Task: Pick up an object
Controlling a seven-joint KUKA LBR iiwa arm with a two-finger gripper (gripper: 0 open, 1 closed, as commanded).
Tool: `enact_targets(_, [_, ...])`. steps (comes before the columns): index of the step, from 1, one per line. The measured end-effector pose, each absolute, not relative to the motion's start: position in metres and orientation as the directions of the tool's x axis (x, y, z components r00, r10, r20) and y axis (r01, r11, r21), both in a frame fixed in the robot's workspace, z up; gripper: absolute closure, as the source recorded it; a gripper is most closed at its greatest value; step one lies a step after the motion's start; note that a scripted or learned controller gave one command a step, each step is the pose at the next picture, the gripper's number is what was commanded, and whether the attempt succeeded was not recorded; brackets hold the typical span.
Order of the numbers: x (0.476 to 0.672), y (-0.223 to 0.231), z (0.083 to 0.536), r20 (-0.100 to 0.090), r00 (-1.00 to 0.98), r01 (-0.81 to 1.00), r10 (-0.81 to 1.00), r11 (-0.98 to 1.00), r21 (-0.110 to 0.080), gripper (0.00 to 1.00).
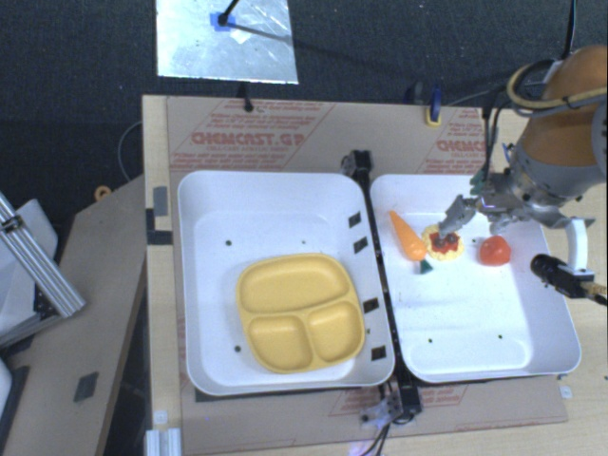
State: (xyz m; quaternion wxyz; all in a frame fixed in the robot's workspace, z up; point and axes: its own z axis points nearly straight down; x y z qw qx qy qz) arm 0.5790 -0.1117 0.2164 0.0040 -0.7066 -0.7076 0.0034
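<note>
Looking from the near edge back, taking the yellow tray [300,312] as the landmark. It's a three-compartment tray sitting flat in the left bin [211,218], toward that bin's near right part. Directly right of the tray, past the black divider strip [376,264], is the right bin [494,354]; its near half has only bare white floor showing.

Up and right of the tray, in the far half of the right bin, the objects cluster: an orange carrot [409,237] lying tilted, closest to the tray; just right of it a small yellow-and-red toy [444,244] with a small dark green bit [427,266] at its near-left edge; further right a red tomato-like piece [493,250], apart from the toy.

Tool [472,214] hangs over the far right of that cluster, one finger [456,217] slanting down to the yellow-and-red toy, tip at or touching it. Can't tell how far open the tool is, or whether it has hold of anything; nothing is visibly lifted.

Arm [560,122] comes in from well right of the tray. Beyond the tray, on the table [285,131], there's printed brown board, and further back a shiny metal sheet [226,27].
</note>
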Motion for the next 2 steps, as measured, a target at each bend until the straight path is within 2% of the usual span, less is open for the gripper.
enact_targets(1, [0.582,-0.111,0.223,0.0,-0.004,1.0,1.0,0.004,0.001,0.0])
enact_targets(2, [0.582,-0.109,0.181,0.0,-0.002,1.0,1.0,0.002,-0.001,0.0])
